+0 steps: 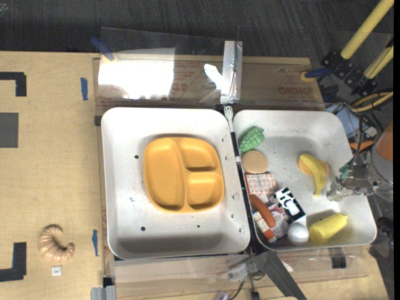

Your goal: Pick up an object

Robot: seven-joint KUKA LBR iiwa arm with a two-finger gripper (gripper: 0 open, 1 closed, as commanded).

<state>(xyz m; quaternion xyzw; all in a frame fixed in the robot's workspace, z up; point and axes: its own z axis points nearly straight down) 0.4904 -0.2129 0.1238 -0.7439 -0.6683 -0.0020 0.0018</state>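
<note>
The right bin [325, 127] holds several small items. A yellow banana [314, 169] lies toward its right side, and a yellow oblong piece [327, 226] sits near the front right corner. My gripper [345, 185] hangs at the bin's right edge, just right of the banana, and I see nothing held in it. A green leafy piece [252, 138] and a round tan bun [255, 162] sit along the bin's left wall. In front of them are a patterned packet [260, 183], a red sausage [262, 211], a black-and-white item [287, 204] and a white ball [298, 233].
The left bin [122, 167] holds a yellow divided plate [183, 172]. A toy croissant [56, 242] lies on the bench at the front left. Clear plastic sheeting [169, 74] stands behind the bins. Cables and yellow bars [365, 30] crowd the far right.
</note>
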